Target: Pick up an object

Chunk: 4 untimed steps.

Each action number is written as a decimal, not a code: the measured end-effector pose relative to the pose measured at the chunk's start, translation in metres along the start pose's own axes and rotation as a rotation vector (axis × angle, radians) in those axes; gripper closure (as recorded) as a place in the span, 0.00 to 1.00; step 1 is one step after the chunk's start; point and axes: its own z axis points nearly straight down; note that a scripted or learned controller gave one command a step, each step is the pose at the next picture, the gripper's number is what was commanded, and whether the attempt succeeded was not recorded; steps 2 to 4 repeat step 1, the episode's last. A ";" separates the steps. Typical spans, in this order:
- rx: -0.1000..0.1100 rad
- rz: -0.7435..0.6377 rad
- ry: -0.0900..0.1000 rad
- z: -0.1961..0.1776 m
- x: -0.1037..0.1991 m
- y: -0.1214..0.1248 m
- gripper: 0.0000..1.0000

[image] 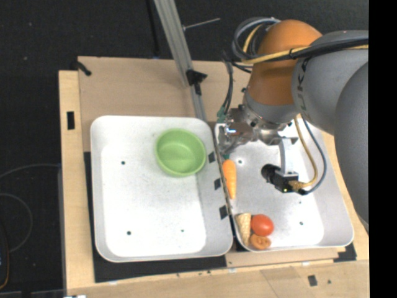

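An orange carrot [229, 177] lies lengthwise along the left wall of the right bin [310, 228]. My gripper [227, 140] hangs just above the carrot's upper end, under the orange wrist band. A red tomato [262, 225] sits at the right bin's near left corner, with a tan piece [243, 222] beside it and a small brown-orange piece [259, 242] in front. A green bowl [180, 153] stands upright in the left bin [124, 197], toward its far right.
A grey metal post [177, 42] slants up from between the bins at the back. The arm's bulk and its black cables [282, 179] hang over the right bin's middle. A wooden bench [124, 85] surrounds both bins.
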 end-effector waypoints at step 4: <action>0.001 0.000 -0.001 0.007 0.059 0.008 1.00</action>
